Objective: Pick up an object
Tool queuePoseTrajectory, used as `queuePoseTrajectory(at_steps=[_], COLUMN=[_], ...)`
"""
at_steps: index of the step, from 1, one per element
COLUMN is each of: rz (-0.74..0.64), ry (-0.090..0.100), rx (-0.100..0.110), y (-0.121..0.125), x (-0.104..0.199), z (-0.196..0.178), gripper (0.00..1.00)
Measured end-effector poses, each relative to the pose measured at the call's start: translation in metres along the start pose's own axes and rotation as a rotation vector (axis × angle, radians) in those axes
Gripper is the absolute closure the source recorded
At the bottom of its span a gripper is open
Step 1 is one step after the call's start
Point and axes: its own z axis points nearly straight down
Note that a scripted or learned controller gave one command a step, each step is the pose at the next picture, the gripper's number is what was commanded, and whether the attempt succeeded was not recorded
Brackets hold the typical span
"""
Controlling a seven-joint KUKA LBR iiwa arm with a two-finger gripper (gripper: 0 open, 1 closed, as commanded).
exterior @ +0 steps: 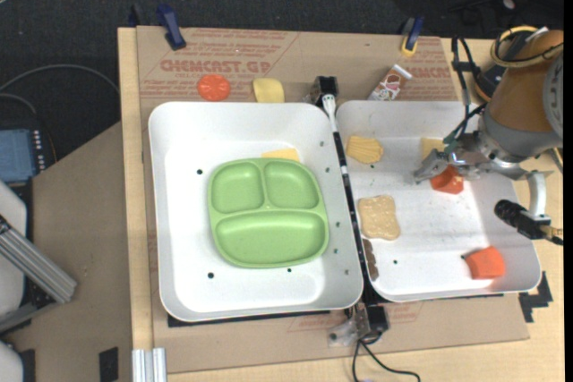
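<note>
Camera view puts the gripper (445, 167) low in the right bin (421, 277), its jaws spread wide, one tip by a small red piece (448, 182) beside a yellow scrap (433, 146) at the back wall. We judge the red piece light, stiff and rather slick, best pinched across its flat sides. We count two bins, one green divided plate (267, 213) in the left bin (179, 192), and in the right one red piece, one orange block (485, 263), two tan toy pieces (379, 217).

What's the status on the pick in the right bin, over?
Pincer low in right bin, over red-orange piece; grasp not confirmed. Orange block and toast slice lie apart. Nothing blocking.
</note>
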Motion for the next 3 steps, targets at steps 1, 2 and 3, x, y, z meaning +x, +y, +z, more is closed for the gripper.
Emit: queuePoseTrajectory(at_steps=[1,2,3], rz=[0.001,0.002,-0.002], ry=[-0.006,-0.004,0.013], rx=[-0.014,-0.01,0.015], y=[0.003,0.002,-0.004], x=[-0.003,-0.003,0.028], z=[-0.018,-0.016,0.004], gripper=[1.0,0.0,0.0])
